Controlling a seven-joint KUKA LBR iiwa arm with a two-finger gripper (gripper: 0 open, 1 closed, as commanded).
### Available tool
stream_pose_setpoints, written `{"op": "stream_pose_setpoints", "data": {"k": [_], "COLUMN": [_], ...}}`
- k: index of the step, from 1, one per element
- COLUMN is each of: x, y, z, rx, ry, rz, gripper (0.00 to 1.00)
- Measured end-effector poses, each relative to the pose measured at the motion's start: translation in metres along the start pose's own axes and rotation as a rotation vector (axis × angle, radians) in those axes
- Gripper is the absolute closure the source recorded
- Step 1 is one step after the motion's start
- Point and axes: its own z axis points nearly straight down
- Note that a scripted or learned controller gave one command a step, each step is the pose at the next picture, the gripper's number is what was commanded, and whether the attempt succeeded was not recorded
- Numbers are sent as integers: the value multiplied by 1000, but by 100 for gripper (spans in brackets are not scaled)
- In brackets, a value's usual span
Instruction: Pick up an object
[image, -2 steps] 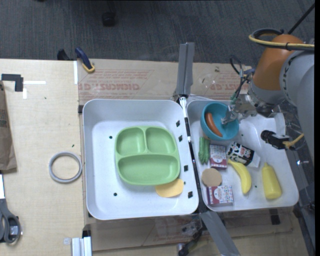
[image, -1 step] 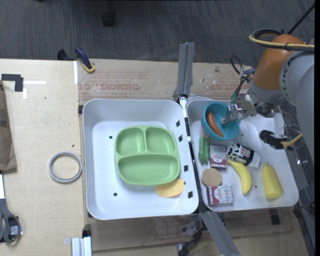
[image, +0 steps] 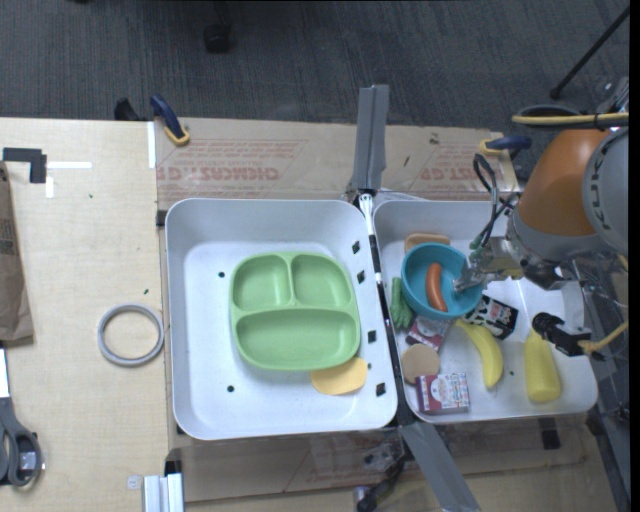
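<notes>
Two white bins on counter (image: 80, 250). Fingers (image: 470, 278) down at blue bowl (image: 425, 268) rim in right bin (image: 570, 400); can't tell if open or shut. Green plate (image: 295, 310) in left bin (image: 190, 330).

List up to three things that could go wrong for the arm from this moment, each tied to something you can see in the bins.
The gripper sits at the blue bowl rim, so it might catch the bowl and tip out the orange item. The banana and other objects are crowded close, so a neighbour could get knocked.
</notes>
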Motion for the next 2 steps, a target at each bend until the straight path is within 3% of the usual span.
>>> {"op": "stream_pose_setpoints", "data": {"k": [1,2], "x": [-14,2], "y": [-29,19], "z": [0,3], "rx": [-3,7], "ry": [2,2], "rz": [-52,-132], "gripper": [0,0]}}
